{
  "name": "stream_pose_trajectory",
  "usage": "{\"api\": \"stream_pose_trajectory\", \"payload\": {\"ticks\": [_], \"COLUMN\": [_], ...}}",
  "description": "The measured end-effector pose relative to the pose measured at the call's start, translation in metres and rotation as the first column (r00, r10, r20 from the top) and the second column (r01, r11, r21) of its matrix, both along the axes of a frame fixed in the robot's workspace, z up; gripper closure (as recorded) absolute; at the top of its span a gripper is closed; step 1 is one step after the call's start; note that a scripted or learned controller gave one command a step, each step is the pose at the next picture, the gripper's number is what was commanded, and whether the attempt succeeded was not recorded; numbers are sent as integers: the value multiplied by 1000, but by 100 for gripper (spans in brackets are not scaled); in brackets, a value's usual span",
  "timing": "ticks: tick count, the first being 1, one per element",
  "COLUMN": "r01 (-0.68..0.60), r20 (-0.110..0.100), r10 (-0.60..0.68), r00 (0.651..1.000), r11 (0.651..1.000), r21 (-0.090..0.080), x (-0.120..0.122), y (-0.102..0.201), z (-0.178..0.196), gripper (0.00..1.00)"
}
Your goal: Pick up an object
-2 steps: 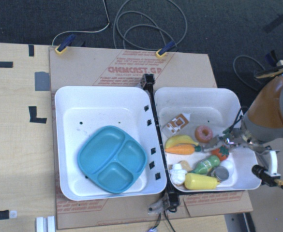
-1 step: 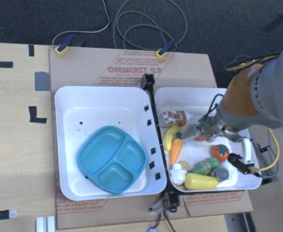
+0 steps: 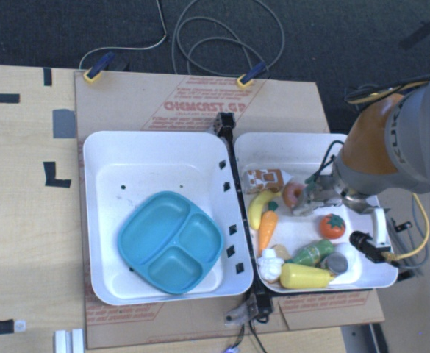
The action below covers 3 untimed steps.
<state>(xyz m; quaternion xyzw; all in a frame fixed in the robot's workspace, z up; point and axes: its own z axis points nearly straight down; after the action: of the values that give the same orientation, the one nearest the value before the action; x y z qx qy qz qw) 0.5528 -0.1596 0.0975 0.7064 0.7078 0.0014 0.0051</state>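
Observation:
The right bin [image 3: 303,144] holds several toy foods: a brown box [image 3: 263,178], a pink-brown donut [image 3: 293,193], a yellow banana [image 3: 256,209], an orange carrot [image 3: 267,231], a red tomato [image 3: 332,226], a green piece [image 3: 314,252], a yellow piece [image 3: 303,276], a grey disc [image 3: 337,263] and a white piece [image 3: 270,264]. My gripper [image 3: 314,197] is low in this bin, just right of the donut and up-left of the tomato. Nothing can be made out between its tips.
The left bin [image 3: 104,153] carries a blue divided plate [image 3: 170,241]. A black divider [image 3: 233,197] runs between the bins. The grey arm with its orange band [image 3: 369,142] covers the right bin's right side. Cables [image 3: 229,35] lie behind the bench.

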Motion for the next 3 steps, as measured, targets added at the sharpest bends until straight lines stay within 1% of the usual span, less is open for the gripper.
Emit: {"api": "stream_pose_trajectory", "payload": {"ticks": [1,2,3], "r01": [0,6,-2], "r20": [-1,-11,-8], "r10": [0,-6,2], "r00": [1000,1000,1000], "r11": [1000,1000,1000], "r21": [0,4,3], "x": [0,-38,8], "y": [0,-29,10], "z": [-1,26,-14], "gripper": [0,0,0]}}
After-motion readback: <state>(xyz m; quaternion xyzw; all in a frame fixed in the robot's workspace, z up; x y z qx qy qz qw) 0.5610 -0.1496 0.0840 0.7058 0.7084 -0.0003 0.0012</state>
